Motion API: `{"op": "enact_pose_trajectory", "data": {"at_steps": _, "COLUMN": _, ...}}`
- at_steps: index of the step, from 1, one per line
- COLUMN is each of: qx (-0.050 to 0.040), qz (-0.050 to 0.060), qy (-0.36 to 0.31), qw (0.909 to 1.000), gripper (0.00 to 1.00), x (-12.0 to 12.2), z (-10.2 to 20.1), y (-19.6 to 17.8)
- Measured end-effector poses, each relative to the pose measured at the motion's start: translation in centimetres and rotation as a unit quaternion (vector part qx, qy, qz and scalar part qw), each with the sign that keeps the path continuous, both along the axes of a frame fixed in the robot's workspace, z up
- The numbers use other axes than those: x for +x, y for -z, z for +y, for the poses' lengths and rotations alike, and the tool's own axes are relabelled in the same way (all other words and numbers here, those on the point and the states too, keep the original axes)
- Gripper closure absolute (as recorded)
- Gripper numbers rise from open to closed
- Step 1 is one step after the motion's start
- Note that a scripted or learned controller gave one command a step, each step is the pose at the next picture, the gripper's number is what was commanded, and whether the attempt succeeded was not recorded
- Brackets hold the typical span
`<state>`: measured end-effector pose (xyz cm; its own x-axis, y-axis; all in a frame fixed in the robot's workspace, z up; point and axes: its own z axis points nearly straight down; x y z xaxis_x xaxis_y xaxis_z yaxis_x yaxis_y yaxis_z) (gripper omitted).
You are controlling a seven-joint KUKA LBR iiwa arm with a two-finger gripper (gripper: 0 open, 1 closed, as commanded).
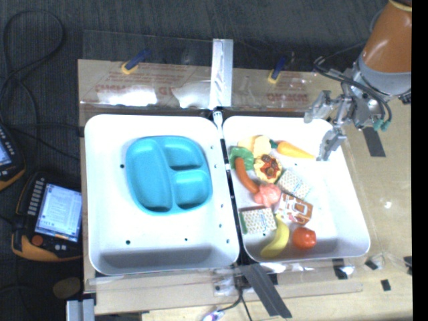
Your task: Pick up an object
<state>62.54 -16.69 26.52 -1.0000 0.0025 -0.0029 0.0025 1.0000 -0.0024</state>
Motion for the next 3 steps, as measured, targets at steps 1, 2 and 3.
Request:
{"op": "enact_pose_trajectory", "data": {"at_steps": 1, "qx": 0.0, "qz": 0.0, "qy": 0.0, "qw": 1.0, "gripper": 0.0, "x": 0.0, "z": 0.0, "y": 0.0}}
{"op": "enact_pose_trajectory", "data": {"at_steps": 2, "qx": 0.0009, "qz": -0.001, "qy": 0.08, "qw": 0.9968, "gripper": 0.0, "x": 0.3, "z": 2.9, "y": 17.3}}
{"op": "enact_pose_trajectory", "data": {"at_steps": 3, "qx": 0.0009, "qz": -0.004, "qy": 0.235, "qw": 0.972, "gripper": 0.0, "x": 0.6, "z": 4.4, "y": 17.5}}
